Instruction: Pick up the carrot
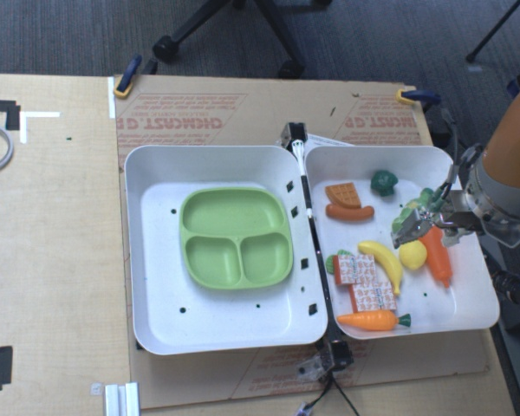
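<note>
A carrot (369, 321) with a green stub lies flat along the front wall of the right bin (468, 312). A second orange, carrot-like piece (439, 262) lies near that bin's right side, with green leaves (425, 198) just above it. My gripper (413, 225) hangs low over the right bin, reaching in from the right. It is right above the yellow lemon (412, 255) and beside the top end of the orange piece. I see nothing lifted off the bin floor.
The right bin also holds a banana (384, 263), a red-and-white box (364, 282), a sausage (350, 212), an orange waffle (342, 193) and a broccoli (383, 181). A green divided plate (237, 203) sits in the left bin (147, 258).
</note>
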